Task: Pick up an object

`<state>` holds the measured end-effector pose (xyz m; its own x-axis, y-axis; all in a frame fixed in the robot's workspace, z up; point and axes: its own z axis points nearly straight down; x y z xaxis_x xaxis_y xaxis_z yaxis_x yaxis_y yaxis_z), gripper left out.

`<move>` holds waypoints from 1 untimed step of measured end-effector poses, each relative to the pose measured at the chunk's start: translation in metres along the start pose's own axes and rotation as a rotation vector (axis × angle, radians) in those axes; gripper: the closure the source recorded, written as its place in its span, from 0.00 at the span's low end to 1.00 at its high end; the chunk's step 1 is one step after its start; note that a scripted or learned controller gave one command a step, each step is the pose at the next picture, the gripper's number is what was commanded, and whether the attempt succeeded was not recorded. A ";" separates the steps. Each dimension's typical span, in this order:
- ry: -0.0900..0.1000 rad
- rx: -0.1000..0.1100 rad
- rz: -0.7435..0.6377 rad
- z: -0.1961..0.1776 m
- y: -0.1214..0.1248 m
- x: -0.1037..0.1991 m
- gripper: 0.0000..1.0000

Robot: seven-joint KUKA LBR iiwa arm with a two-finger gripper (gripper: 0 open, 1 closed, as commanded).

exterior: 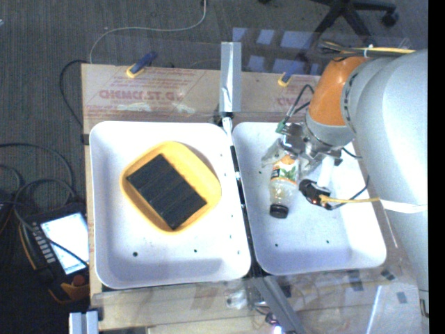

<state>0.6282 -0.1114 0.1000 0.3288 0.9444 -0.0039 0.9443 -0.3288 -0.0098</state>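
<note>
A small bottle point(281, 186) lies in the right bin point(348, 249), near the middle of the picture. The gripper point(295, 153) sits right over the bottle's top end. I cannot tell if it has grabbed the bottle. This looks like the grabbing step. Next it must squeeze tight and lift straight up

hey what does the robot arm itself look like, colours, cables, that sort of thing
A thick, rounded, pale grey arm with an orange band above the wrist. The pincer end is small, dark metal and cluttered. Thin black and green wires run near the wrist, and a yellow cable trails beside it.
</note>
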 end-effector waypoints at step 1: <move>0.003 -0.002 -0.067 0.010 0.046 -0.009 1.00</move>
<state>0.6690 -0.1349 0.0893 0.2646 0.9644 0.0001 0.9643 -0.2646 -0.0081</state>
